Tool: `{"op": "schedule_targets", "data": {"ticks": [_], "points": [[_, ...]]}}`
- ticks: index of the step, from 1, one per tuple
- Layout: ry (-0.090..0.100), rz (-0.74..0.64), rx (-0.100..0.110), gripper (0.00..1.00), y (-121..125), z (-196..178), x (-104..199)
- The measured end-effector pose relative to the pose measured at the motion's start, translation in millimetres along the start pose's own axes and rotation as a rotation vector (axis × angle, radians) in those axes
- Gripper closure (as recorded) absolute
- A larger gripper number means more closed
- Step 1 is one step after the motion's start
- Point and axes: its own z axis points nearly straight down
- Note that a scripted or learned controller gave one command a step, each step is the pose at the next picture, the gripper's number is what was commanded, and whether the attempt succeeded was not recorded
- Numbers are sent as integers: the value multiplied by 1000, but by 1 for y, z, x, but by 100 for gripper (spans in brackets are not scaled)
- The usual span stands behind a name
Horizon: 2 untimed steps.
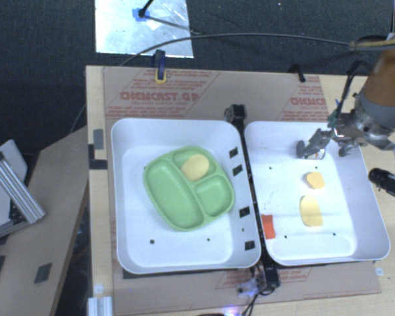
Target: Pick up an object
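Yellow pieces, two, are lying in the right bin: a small chunk and, nearer, a longer slice. An orange-red block is sitting by the divider. I am hovering my pincer over the bin's far part, fingers spread and gripping nothing. The left bin is carrying a green tray with a yellow lump. Risk, as I am judging it: flat pieces are offering little edge, so my fingers may slide off.

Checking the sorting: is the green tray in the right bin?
No, the green tray lies in the left bin, holding one yellow piece.
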Motion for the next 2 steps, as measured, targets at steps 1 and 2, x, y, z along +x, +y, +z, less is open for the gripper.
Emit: {"op": "schedule_targets", "data": {"ticks": [1,2], "points": [[-2,-2,-11,0,2,-6,0],[-1,0,-7,0,4,53,-8]]}}
